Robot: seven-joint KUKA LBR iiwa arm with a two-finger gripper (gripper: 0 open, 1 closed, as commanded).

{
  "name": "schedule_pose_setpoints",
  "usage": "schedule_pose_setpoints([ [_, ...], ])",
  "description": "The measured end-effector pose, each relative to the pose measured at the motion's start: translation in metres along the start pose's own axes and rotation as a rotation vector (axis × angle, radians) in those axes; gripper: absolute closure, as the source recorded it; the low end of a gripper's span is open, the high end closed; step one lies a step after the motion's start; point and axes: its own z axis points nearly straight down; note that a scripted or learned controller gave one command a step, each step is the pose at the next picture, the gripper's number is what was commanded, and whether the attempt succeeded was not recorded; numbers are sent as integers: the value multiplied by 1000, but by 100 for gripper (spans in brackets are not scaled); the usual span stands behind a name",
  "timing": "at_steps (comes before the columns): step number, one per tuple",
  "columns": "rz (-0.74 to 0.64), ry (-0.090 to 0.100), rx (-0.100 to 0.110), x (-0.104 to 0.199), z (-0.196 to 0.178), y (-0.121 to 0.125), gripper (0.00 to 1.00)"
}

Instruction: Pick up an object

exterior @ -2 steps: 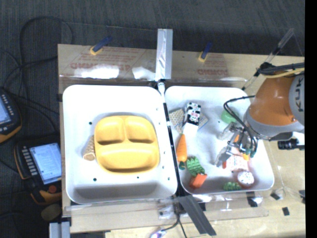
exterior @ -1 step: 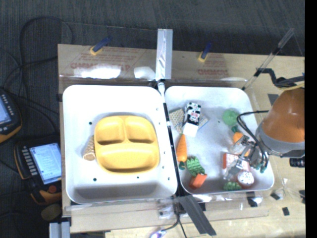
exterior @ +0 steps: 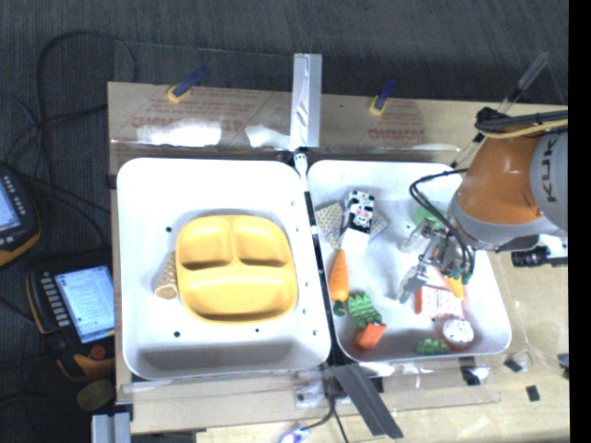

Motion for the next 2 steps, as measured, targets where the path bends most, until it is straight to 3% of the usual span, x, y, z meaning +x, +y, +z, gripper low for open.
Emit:
schedule_pose_setpoints([
  [1, 31, -3, 0, 43, -2, -60, 0],
  [2, 55, -1, -2, 4, 0, -1, 0],
])
